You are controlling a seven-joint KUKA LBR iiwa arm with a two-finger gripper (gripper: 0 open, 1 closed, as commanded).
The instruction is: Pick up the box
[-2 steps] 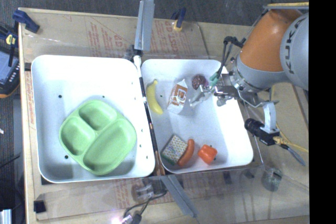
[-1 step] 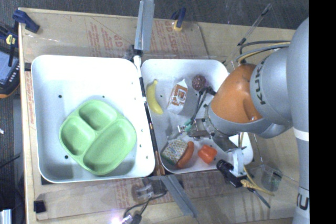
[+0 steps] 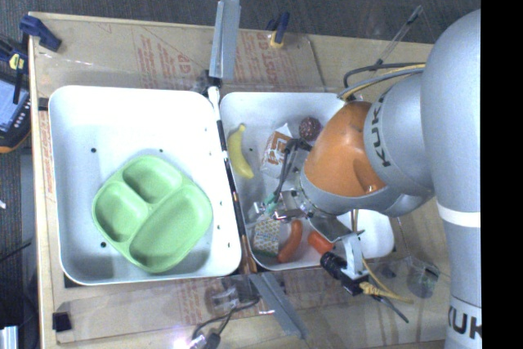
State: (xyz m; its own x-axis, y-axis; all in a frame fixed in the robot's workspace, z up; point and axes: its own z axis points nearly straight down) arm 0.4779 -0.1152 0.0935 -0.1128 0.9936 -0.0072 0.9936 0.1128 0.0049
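Approach step, by my read: claw (image 3: 274,210) hangs low in right bin (image 3: 245,106), its state impossible to tell, box (image 3: 278,149) lying just behind it beside banana (image 3: 239,151); next move calls for centring over box and closing.

The small white-and-brown printed cardboard box (image 3: 279,149) lies flat in the right white bin (image 3: 245,106), near its middle, just right of the yellow banana (image 3: 239,151); the arm's orange band partly covers its right edge.
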